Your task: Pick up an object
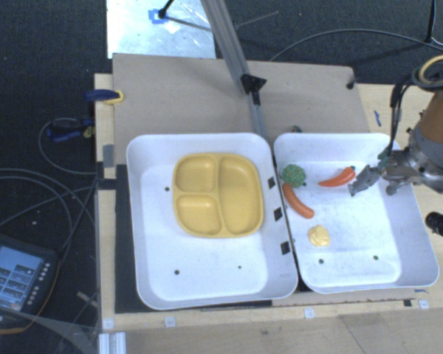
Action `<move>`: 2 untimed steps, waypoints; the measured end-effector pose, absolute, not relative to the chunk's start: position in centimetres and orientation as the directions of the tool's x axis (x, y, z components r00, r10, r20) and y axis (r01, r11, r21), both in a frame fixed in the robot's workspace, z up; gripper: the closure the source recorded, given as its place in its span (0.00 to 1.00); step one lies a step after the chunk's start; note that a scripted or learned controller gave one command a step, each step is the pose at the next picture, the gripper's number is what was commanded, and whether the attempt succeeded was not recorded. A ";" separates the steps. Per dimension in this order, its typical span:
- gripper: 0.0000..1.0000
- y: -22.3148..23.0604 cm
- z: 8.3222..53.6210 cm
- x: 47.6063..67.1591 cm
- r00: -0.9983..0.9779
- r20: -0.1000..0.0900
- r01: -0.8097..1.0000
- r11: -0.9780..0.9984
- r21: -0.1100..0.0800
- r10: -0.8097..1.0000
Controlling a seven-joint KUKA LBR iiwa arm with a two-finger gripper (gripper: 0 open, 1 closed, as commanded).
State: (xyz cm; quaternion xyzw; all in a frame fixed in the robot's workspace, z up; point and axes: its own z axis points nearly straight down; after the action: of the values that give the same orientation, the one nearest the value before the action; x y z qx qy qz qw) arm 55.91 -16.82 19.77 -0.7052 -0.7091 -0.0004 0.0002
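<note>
The right bin (410,260) holds a red chili pepper (337,176), a green broccoli piece (294,174), an orange sausage-shaped piece (297,200) and a small yellow lump (319,235). My gripper (373,186) hangs over the right part of this bin, just to the right of the chili pepper's tip. Its fingers are spread open and nothing sits between them. The left fingertip (356,188) is close to the pepper's end but apart from it.
The left bin (151,271) carries a yellow divided plate (218,195). A grey pole (229,35) slants down to the bins' back edge. Cables and a pendant (11,271) lie on the floor at left.
</note>
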 end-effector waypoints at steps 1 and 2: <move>0.00 -16.8 19.8 55.9 -0.003 0.001 1.000 0.003 0.001 1.000; 0.00 -17.7 14.0 56.0 0.000 0.000 1.000 0.000 -0.004 1.000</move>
State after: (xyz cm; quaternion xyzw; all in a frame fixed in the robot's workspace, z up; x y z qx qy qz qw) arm 55.99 -17.69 14.02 -0.7070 -0.7072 0.0013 0.0016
